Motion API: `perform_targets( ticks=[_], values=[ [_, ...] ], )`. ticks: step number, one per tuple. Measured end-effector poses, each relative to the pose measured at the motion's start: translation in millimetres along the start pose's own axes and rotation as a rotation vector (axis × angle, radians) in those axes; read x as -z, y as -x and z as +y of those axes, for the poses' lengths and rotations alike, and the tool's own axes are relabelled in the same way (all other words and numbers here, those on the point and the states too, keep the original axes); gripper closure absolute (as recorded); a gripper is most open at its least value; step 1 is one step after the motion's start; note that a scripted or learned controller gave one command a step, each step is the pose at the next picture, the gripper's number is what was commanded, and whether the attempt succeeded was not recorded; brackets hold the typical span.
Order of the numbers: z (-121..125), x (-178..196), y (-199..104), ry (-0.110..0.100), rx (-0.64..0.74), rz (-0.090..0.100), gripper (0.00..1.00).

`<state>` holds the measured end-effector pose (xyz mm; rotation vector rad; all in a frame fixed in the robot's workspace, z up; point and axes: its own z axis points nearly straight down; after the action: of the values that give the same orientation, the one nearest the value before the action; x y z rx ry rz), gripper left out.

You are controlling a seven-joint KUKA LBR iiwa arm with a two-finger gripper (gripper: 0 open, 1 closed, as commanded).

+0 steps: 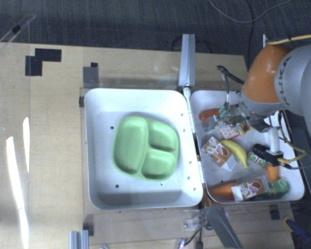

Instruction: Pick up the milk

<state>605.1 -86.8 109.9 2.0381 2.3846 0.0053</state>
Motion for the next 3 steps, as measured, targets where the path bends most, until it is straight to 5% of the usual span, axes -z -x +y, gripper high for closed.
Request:
perform_targets(
  ticks=[1, 2, 3],
  values=[
    [4.2, 116.8, 0.1, 0.003, 0.086, -0.001, 0.0],
    [-65.6, 75.0, -105.9, -0.003, 0.076, 0.002, 0.0],
    [-68.5, 76.3, -54.8, 0.001, 0.182, 0.0, 0.0]
  ],
)
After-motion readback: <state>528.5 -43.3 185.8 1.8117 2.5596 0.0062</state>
